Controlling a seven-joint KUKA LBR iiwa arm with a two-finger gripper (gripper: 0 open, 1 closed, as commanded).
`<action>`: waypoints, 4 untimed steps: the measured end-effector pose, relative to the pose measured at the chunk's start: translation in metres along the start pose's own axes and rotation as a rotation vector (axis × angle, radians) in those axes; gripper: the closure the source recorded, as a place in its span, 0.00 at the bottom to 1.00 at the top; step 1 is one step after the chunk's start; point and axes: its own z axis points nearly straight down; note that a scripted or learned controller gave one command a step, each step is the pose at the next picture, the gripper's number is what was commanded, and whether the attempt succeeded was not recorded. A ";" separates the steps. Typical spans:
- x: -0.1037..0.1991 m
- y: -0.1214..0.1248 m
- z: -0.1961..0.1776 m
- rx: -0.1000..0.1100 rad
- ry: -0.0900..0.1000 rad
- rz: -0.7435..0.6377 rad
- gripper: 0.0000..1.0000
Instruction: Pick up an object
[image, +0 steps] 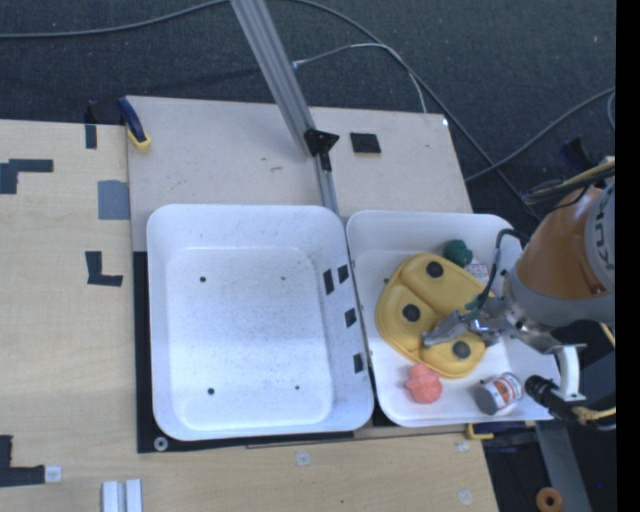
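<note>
Gripper (447, 333) is sitting over the yellow toy (428, 300).
I am seeing its fingers maybe spread; I cannot tell.

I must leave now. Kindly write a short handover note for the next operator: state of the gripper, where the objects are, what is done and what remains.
Gripper: low in the right bin, over the yellow object; no grasp is visible.
Objects: the yellow object, pink ball, small can and dark green item all lie in the right bin.
Done: the arm has reached in.
Left: grasp an object and lift it.
</note>
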 end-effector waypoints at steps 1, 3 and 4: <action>-0.001 0.001 -0.010 -0.004 -0.002 0.001 1.00; 0.007 -0.003 -0.116 0.014 0.001 0.001 1.00; 0.060 0.014 -0.121 0.018 0.005 -0.004 1.00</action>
